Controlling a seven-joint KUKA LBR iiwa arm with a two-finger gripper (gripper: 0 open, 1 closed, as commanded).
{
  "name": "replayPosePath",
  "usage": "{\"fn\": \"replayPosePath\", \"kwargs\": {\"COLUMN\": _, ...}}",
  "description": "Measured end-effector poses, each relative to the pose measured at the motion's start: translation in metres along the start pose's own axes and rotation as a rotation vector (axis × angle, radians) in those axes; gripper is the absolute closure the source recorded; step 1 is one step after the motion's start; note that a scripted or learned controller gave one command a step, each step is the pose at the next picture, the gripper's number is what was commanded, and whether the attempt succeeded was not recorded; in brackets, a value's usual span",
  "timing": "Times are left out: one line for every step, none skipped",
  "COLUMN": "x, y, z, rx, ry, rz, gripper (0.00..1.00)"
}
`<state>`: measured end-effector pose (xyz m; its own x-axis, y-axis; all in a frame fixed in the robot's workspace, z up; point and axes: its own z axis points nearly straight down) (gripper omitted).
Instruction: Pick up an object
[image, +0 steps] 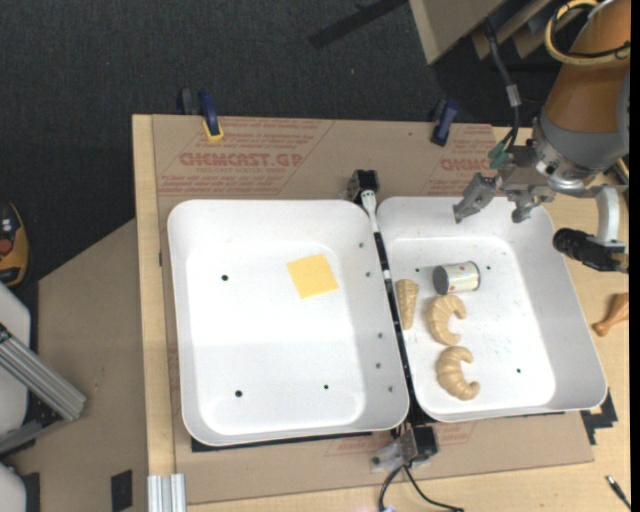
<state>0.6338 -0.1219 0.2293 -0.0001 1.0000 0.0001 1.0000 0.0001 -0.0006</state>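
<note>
My gripper hangs over the far edge of the right bin, its two fingers spread apart with nothing between them. Below it in that bin lie a short grey cylinder, a tan cone against the left wall, and two croissants, one in front of the other. The cylinder is the nearest object to the gripper, a little toward the front and left of it. A flat yellow square rests alone in the left bin.
Both bins sit on a brown board held by a yellow-and-blue clamp and a blue clamp at the back. A small tan object lies outside the right bin at the right edge.
</note>
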Motion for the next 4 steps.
{"fn": "replayPosePath", "kwargs": {"x": -0.081, "y": -0.005, "z": 0.126, "rx": 0.007, "ry": -0.001, "rz": 0.006, "gripper": 0.00}}
{"fn": "replayPosePath", "kwargs": {"x": -0.020, "y": 0.033, "z": 0.146, "rx": -0.004, "ry": 0.000, "rz": -0.006, "gripper": 0.00}}
{"fn": "replayPosePath", "kwargs": {"x": 0.010, "y": -0.033, "z": 0.145, "rx": 0.006, "ry": 0.003, "rz": 0.001, "gripper": 0.00}}
{"fn": "replayPosePath", "kwargs": {"x": 0.032, "y": 0.036, "z": 0.144, "rx": -0.008, "ry": -0.001, "rz": -0.003, "gripper": 0.00}}
